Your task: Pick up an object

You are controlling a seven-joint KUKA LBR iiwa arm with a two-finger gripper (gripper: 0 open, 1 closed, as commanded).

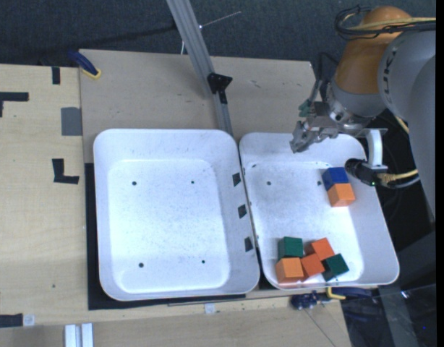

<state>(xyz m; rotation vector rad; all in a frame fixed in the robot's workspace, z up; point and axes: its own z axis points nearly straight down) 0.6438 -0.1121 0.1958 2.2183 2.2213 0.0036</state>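
The right bin (280, 157) holds a blue block (335, 175) with an orange block (341, 194) touching its near side, by the right wall. At the bin's near end lies a cluster: a green block (291, 247), an orange block (322, 249), another orange block (289, 269), a red-orange block (312, 267) and a dark green block (335, 265). My gripper (301, 144) hangs over the far edge of the right bin, up and to the left of the blue block, with nothing seen between its fingers.
The left bin (106, 194) sits beside the right one. A grey metal pole (197, 45) slants down to the bins' far edge. The arm's orange band (363, 56) and cables (374, 172) crowd the right bin's far right corner.
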